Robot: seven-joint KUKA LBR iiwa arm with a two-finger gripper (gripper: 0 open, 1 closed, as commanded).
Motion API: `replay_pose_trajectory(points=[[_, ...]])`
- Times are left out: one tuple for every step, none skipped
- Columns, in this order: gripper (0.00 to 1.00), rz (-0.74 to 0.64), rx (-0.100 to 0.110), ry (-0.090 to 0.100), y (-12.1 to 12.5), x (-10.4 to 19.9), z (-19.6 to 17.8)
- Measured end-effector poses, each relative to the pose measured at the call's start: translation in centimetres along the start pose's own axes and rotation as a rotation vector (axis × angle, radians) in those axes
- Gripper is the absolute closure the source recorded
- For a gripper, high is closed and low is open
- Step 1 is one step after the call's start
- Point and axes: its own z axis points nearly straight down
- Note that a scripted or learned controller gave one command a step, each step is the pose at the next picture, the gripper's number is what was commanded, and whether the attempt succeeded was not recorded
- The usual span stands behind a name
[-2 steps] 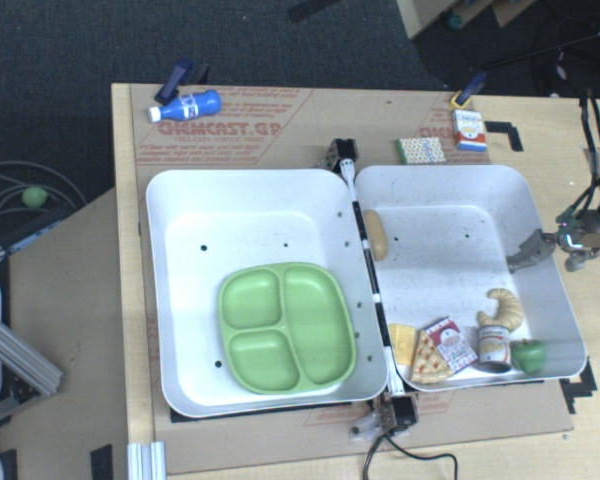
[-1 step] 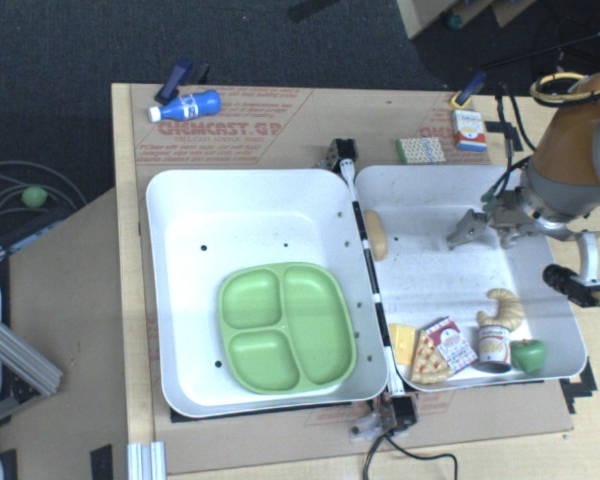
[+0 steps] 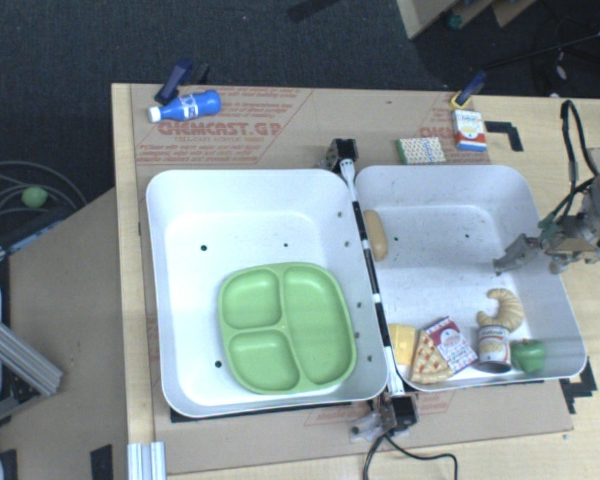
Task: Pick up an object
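Arm (image 3: 595, 230) cut off at right edge; fingers (image 3: 510, 258) blurred.

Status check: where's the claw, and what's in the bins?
Claw at right bin's right side, over bare floor. Tan croissant, small can just below it. Green divided plastic tray in left bin.

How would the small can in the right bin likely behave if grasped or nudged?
The can looks rigid, so it probably won't deform. It seems to lie on its side, so a nudge may roll it. The croissant and green item beside it may crowd a grasp.
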Motion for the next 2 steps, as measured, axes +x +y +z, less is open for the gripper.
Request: replay_pose_trajectory(points=[[0.00,-0.002,0.004,0.005,-3.9,0.4,6.7],[0.00,-0.004,-0.001,0.001,3.5,1.5,8.2]])
